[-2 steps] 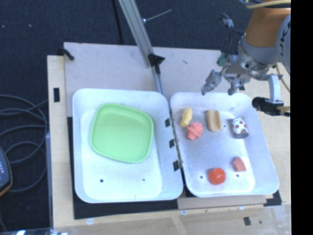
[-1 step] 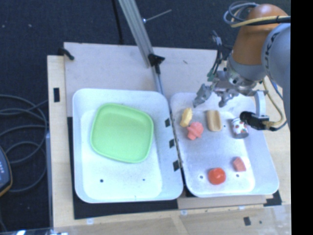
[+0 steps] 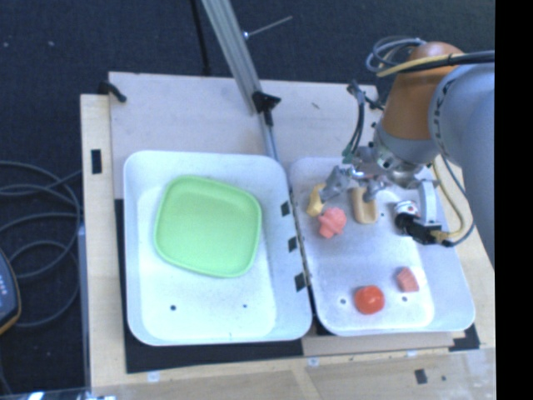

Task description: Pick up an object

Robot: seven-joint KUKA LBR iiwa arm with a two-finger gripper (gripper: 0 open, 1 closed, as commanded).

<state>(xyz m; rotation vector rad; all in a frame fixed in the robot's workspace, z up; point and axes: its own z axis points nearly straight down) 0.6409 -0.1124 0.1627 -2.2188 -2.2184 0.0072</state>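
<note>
My gripper hangs over the back of the right bin, its two grey fingers spread open. A tan oblong piece lies just in front of the right finger, on the bin floor. A yellow piece sits by the left finger near the bin's left wall. In front of the fingers rests a pink lumpy object. A red ball and a small salmon block lie toward the bin's front. Nothing is held between the fingers.
The left bin holds a green square plate. A slanted metal pole rises behind the bins. The arm's black cable fitting hangs over the right bin's right side.
</note>
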